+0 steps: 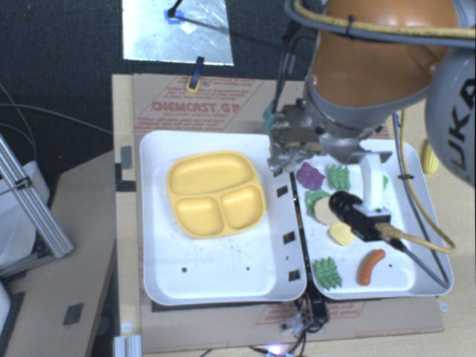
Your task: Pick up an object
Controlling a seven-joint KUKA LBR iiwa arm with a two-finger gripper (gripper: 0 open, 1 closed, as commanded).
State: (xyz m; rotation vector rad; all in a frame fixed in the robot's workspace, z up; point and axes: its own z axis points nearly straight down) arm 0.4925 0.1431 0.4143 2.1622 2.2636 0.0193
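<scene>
Here, glossy orange-red sausage

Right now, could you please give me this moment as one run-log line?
gripper: above bins' divider, grip state unclear | yellow tray: left bin | toy foods incl. sausage: right bin | pick: not seen

Two white bins sit side by side. One yellow tray has three compartments. There are three green pieces, one purple piece, one orange sausage, and two pale yellow pieces.
</scene>
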